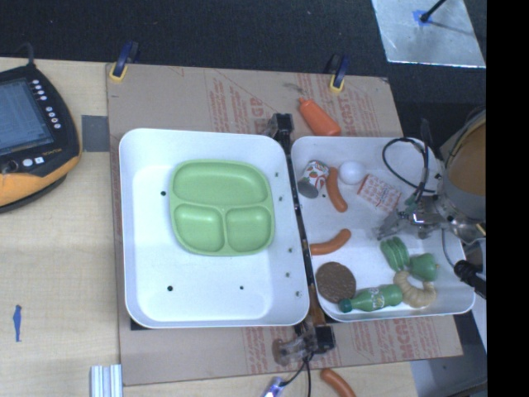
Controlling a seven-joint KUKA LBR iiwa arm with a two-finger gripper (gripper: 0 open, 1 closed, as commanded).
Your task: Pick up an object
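The right bin (463, 308) holds several small things: a white ball (353, 172), a pink-and-white packet (378, 191), two orange sausages (336, 193) (329, 241), a small can (313, 179), a brown round biscuit (335, 280), a green bottle (376, 298), a green ribbed piece (395, 251), a green cup-like piece (424, 265) and a beige ring (417, 292). My gripper (411, 221) hangs low over the bin's right side, between the packet and the green ribbed piece. The arm (467, 168) comes in from the right, with a black cable looped above the gripper.
The left bin (136, 222) bears a green divided plate (221, 206). An orange carrot (318, 118) lies on the cardboard behind the right bin, and another sausage (339, 380) lies in front. A teach pendant (33, 135) rests at the far left.
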